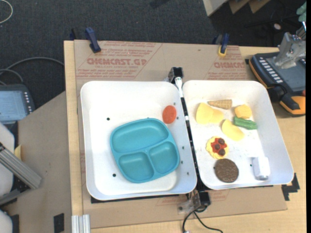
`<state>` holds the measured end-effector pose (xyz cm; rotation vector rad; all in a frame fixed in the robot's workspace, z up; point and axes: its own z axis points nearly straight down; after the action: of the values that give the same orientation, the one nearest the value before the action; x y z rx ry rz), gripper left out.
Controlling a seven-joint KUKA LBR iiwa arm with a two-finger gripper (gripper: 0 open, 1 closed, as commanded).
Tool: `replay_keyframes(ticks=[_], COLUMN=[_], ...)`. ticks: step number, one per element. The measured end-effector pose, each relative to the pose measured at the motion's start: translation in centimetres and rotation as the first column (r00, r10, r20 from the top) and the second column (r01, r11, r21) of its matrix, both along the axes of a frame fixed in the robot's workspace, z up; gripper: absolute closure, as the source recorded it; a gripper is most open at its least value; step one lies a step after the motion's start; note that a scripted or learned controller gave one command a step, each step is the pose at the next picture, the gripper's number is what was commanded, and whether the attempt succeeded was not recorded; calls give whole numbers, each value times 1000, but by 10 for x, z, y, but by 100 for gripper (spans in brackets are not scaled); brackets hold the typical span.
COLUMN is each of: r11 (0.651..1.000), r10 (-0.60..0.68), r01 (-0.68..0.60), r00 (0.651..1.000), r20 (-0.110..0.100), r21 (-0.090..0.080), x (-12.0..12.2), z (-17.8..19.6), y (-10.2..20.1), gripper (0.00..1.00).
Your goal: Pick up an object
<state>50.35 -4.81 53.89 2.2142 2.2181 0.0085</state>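
Since every object lies on a bin floor and none is lifted, I judge the task to be at its first step: approach, with no target closed on yet.

Gripper (291, 52): I take the pale metal piece at the upper right of the frame to be it, outside both bins and well apart from the objects. Too small and cut off to read; cannot tell whether it is apart or together.

Right bin (279, 144), candidates: tan cone (219, 103) upper centre, yellow wedge (208, 114) just below it, green piece (244, 124) lying against a second yellow piece (232, 130), round topped piece (217, 147), brown disc (226, 170) and white block (260, 168) near the lower edge.

Left bin (92, 130): teal divided plate (144, 149) and orange ball (169, 114) at the plate's upper right, near the bin wall.

Likely easiest pick, in my judgement: the white block, since it stands apart from its neighbours. Its long axis runs roughly top to bottom in the frame, tilted slightly.

The tan cone's long axis runs left to right, narrow end seemingly to the left.

Next move calls for travel leftward and down over the right bin, the closing direction set across the chosen object's short side, then descent.
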Motion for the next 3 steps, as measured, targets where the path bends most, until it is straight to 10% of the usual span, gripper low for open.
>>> replay_keyframes(ticks=[1,2,3], r11=[1000,1000,1000], r10=[-6,-1,-9], r01=[6,1,9], r00=[1000,1000,1000], r20=[-13,-2,-6], r21=[2,0,-2], x=[-25,-8,-25], z=[-39,-2,-4], y=[-31,-17,-94], gripper=[100,100,100])
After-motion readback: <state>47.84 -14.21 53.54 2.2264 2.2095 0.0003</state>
